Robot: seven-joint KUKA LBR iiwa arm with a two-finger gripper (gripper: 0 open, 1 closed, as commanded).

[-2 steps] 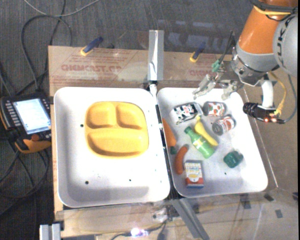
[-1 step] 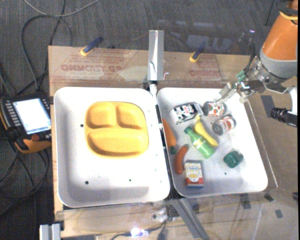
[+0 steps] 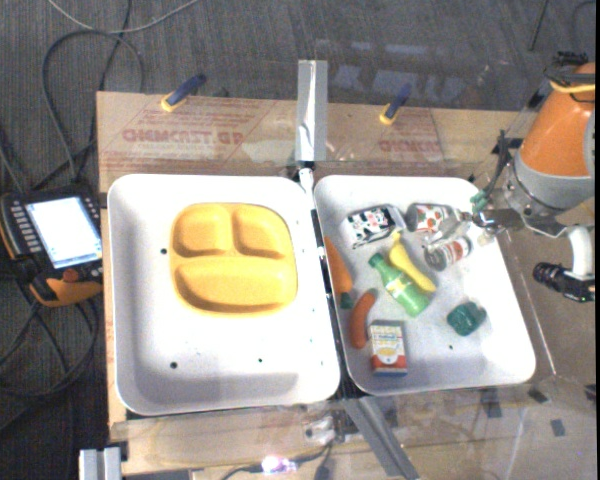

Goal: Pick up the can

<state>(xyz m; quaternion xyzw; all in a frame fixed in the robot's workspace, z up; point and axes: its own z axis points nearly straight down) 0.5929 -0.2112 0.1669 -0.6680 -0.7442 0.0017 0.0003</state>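
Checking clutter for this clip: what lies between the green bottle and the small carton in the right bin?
Bare white bin floor between the green bottle and the carton, per the camera view; the hot dog lies just left.

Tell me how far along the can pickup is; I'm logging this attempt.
Done: nothing yet; the small silver can with a red label lies on its side in the right white bin. In hand: the grey and orange arm's gripper sits at the bin's upper right, near the can. Left: grasping and lifting it.

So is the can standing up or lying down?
Lying down: the can shows its long side and round end, resting in the right bin.
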